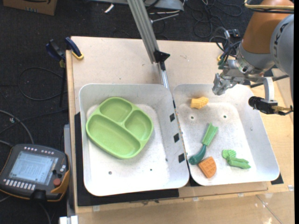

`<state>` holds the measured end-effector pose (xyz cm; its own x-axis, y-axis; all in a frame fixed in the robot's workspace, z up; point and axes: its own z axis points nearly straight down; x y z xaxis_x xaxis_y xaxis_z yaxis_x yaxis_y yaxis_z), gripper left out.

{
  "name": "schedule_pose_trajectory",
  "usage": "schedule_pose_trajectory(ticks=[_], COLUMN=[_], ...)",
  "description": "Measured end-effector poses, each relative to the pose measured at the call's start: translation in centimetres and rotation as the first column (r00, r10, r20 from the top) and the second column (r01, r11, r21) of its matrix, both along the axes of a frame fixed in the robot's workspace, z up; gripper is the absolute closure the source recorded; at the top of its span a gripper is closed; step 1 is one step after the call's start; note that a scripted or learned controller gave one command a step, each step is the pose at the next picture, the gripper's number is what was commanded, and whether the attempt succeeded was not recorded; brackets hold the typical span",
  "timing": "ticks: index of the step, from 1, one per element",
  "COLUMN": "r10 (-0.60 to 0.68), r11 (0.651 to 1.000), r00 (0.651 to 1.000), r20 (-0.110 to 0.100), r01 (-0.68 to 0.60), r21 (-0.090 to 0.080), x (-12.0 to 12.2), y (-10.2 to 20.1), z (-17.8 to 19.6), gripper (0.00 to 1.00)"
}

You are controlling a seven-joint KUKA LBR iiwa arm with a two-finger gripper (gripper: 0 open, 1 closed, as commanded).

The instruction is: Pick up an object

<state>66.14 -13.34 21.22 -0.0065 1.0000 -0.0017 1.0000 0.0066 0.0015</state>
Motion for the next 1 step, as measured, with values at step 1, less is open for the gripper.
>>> schedule_pose_trajectory(ticks=[1], r10=[-0.004], r11=[1.000], r00=[1.000], r20=[-0.005], r01=[0.004], r21=[0.001], x=[1.42], y=[-0.64], z=[-5.15], gripper=[1.00])
